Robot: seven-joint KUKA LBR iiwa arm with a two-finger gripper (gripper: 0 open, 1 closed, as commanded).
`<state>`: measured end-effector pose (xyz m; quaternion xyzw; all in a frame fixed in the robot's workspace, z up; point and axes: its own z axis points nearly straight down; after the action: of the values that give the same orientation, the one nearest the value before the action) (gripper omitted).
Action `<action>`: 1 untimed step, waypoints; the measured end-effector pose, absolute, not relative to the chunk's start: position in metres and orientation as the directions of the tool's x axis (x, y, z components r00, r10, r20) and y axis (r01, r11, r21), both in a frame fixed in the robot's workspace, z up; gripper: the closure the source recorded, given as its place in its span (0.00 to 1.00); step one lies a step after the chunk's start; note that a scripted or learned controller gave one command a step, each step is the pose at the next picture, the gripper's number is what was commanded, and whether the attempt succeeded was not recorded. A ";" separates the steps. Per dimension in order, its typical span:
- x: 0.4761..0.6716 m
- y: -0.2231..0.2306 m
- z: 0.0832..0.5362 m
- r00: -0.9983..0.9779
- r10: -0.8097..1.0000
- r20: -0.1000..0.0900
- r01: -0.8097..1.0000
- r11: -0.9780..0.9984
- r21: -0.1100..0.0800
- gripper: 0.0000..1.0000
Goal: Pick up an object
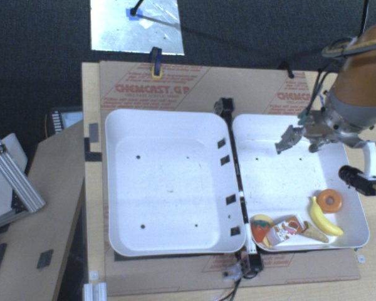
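My gripper [299, 142] hangs over the back of the right bin [269, 168], its two grey fingers spread apart with nothing between them. Along that bin's front wall lie a yellow banana [323, 218], an orange ring-shaped piece [329, 200] just above it, a round orange-red fruit [261, 228], a red-and-white packet [283, 231] and a tan wedge [314, 233]. These objects sit well in front of the gripper and to its right, apart from it.
The left bin [166, 180] lies beside the right one, with a black divider strip [233, 174] between them. A shiny metal plate [136, 17] lies at the back. A yellow clamp [156, 64] grips the cardboard's rear edge.
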<state>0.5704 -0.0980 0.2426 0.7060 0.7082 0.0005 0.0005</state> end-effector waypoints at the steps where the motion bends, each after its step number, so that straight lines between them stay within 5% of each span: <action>1: 0.553 -0.072 0.385 -0.008 1.000 -0.001 1.000 0.008 0.017 0.00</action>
<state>0.5534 -0.0720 0.3853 0.7042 0.7100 0.0058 0.0065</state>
